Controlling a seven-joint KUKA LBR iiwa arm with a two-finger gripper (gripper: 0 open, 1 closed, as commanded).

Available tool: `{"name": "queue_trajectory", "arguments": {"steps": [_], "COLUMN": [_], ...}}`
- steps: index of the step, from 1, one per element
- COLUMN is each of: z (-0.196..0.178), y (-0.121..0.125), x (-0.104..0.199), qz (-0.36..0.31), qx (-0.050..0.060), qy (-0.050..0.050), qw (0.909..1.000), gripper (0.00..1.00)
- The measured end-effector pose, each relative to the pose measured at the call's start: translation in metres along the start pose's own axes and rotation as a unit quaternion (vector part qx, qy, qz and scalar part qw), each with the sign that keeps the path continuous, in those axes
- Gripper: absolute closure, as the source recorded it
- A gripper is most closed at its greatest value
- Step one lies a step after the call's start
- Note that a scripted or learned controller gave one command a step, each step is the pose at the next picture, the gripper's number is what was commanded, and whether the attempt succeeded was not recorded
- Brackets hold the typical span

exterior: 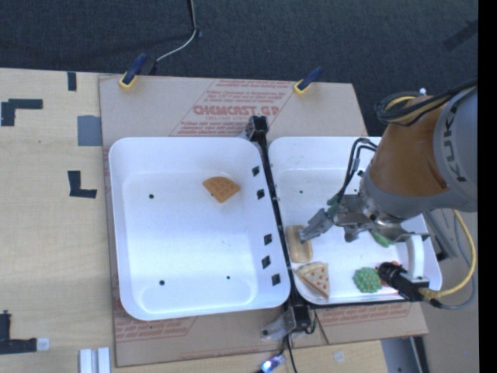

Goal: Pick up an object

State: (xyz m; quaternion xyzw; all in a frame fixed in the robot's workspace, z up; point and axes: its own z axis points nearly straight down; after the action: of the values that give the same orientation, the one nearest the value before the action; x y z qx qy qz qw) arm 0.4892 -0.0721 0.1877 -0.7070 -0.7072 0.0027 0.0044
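Observation:
In the right bin (pixel 311 162), my gripper (pixel 313 228) hangs low near the divider. It is right over the upper end of a tan bread-like piece (pixel 297 247) that lies against the bin's left wall. A pizza-slice toy (pixel 314 280) rests in the front left corner of that bin. To its right sits a bumpy green object (pixel 366 279). A small green thing (pixel 381 240) peeks out from under my wrist. In the left bin (pixel 132 208) an orange waffle-like piece (pixel 220 188) lies alone toward the back.
The black divider (pixel 268 208) between the bins runs just left of my gripper. The grey and orange arm (pixel 411 169) covers the right half of the right bin. Both bins rest on a cardboard sheet (pixel 233 107) held by clamps.

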Motion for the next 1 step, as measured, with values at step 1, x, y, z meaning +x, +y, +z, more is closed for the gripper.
{"name": "queue_trajectory", "arguments": {"steps": [1], "z": [0.0046], "y": [-0.0065], "x": [0.0988], "qz": [-0.005], "qx": [-0.003], "qy": [0.001], "qw": [1.0], "gripper": [0.0]}}
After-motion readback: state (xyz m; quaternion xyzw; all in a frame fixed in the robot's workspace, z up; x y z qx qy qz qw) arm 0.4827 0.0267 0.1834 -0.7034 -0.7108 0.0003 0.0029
